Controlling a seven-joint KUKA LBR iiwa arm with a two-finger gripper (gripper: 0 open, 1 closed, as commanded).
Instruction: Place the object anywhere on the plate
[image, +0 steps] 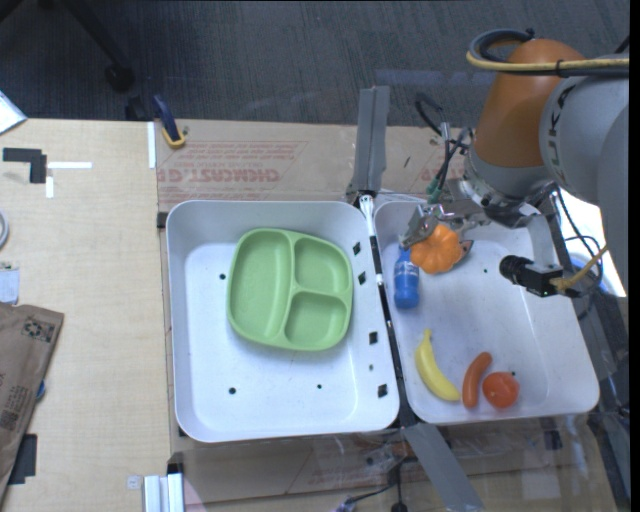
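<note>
My gripper (432, 228) is reaching down into the far left part of the right bin (560, 350), and its fingers are pinching the orange pepper-like object (438, 252), which is sitting between them and hanging just below the wrist. My arm (545, 100) is coming in from the right, its orange band showing above the wrist. Just left of the orange object, a blue bottle (406, 281) is lying against the bin's left wall, touching or nearly touching the object; I cannot tell which. Nearer in the same bin, a yellow banana (435, 369) is lying beside a red-orange sausage-shaped piece (476, 375), and a red tomato (501, 389) is sitting just right of that, close against it. The green plate (291, 288), divided into three compartments, is resting in the middle of the left bin (200, 390), well apart from what I am holding, with the two bins' walls standing between them
</note>
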